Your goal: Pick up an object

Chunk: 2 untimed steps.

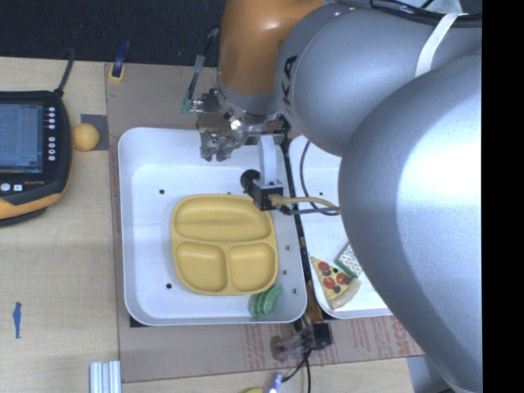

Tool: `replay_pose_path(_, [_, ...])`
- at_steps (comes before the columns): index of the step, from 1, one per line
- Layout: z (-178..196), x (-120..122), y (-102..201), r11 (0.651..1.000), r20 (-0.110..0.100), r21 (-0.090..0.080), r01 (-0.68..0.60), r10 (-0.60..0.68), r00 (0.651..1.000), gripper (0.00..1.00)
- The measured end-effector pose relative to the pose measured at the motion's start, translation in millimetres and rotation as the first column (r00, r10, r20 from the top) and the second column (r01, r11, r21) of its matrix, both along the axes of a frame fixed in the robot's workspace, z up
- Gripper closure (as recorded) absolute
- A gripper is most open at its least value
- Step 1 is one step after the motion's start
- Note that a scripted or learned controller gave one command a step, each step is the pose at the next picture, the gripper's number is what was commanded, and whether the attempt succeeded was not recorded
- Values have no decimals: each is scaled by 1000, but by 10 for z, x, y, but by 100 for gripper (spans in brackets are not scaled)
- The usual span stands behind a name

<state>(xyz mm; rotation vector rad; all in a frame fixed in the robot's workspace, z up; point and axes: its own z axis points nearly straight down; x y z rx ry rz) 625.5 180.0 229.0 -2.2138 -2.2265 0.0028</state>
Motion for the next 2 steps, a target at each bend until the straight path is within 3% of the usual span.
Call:
replay_pose_path(1, [-5,-1,-6,1000,-1,-1,0,0,1000,0])
replay_pose_path(2, [-1077,-552,98,1000,0,-2,1,-1,1000,0])
